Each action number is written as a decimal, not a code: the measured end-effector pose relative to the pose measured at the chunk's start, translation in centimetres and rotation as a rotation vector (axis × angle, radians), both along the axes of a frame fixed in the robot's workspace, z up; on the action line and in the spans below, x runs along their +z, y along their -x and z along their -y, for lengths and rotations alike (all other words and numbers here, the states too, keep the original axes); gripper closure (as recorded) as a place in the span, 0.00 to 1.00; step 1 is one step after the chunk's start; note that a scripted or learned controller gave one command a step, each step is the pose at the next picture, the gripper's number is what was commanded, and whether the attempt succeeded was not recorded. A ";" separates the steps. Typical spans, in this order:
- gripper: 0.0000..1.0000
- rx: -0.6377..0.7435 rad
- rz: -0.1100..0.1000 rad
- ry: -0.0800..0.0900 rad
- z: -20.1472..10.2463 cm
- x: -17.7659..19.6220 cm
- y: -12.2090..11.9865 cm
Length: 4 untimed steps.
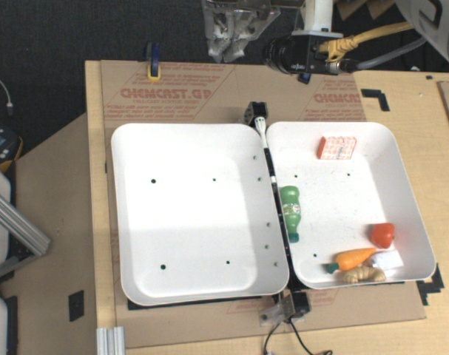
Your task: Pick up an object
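The right bin (404, 170) holds several objects. A pink and white packet (336, 148) lies near its far wall. A green bottle (290, 212) rests against its left wall. In the near right corner a red tomato-like piece (382, 234), an orange carrot (355, 257), a tan knobby piece (362, 274) and a small white item (390, 260) are crowded together. My gripper (228, 41) hangs beyond the far edge of the bench, well away from both bins and from every object.
The left bin (139, 198) sits beside the right one on a cardboard sheet (209, 95). A blue clamp (154, 62) grips the sheet's far edge. Black and yellow cables (335, 46) lie at the far right. An aluminium rail (13, 224) stands at the left.
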State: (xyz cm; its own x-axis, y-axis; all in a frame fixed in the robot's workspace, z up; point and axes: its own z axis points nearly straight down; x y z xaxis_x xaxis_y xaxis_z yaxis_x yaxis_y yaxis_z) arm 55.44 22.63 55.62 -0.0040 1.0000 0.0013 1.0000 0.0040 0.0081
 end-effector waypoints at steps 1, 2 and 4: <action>0.00 0.000 -0.001 0.000 0.0 0.0 0.0; 1.00 0.001 0.003 -0.001 -0.1 1.1 0.0; 1.00 0.002 0.006 -0.001 -0.1 2.1 0.0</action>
State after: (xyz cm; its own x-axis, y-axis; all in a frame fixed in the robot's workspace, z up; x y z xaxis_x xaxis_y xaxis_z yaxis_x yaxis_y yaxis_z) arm 55.48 22.78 57.69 -0.0061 1.0000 0.0024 0.9999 0.0060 0.0137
